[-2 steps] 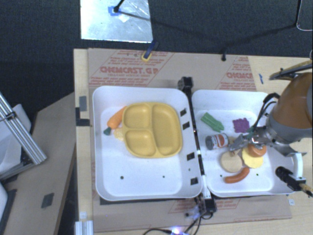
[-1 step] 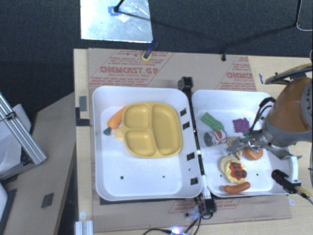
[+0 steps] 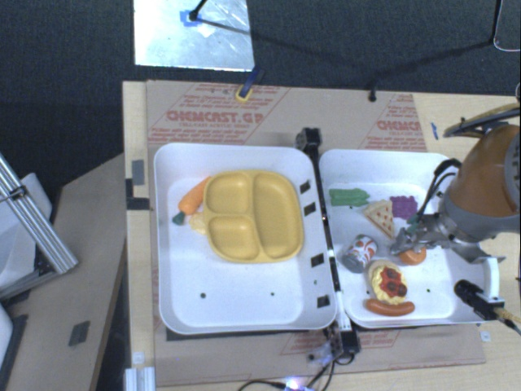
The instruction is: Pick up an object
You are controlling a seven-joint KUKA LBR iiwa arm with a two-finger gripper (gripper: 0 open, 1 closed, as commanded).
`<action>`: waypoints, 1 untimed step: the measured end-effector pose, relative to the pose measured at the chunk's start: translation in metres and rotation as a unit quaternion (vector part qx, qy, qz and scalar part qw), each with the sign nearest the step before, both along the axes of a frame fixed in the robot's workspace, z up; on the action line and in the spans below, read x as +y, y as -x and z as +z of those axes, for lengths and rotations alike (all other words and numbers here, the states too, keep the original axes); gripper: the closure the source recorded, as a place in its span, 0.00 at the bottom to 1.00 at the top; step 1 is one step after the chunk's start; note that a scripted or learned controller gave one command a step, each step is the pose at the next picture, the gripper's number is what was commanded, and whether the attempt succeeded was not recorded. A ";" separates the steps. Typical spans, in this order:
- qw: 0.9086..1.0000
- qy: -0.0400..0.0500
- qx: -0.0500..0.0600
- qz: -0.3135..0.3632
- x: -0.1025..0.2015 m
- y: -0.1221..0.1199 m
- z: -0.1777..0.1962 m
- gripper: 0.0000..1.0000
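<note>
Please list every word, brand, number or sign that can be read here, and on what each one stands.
"CHEMCAST GP": red print on the brown protective sheet behind the left shallow white bin.
"CHEMCAST": same red print, behind the right shallow white bin; its ending is too blurred to read.
Small red lines under both: unreadable.

bench point(image 3: 138, 300): pale wood
sheet point(image 3: 220, 116): brown, printed, on bench
bins point(image 3: 175, 300): white, on sheet, at 9 and 3 o'clock

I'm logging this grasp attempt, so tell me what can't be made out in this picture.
- Tool, camera view: too small and dark to tell whether it grips anything.
- Orange-red item: partly covered by the tool, identity unclear.
- Carrot: its end runs under the yellow tray.
- Arm: cut off by the right edge.
</note>
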State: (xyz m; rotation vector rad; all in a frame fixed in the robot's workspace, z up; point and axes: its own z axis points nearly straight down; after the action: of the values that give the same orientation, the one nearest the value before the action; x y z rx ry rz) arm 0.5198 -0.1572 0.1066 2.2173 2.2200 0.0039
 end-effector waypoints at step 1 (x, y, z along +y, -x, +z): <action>1.000 0.001 0.000 -0.001 -0.011 -0.001 0.051 1.00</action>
State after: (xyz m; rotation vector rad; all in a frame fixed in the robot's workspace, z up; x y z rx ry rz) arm 0.5207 -0.1682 0.1577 2.2181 2.2173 0.0036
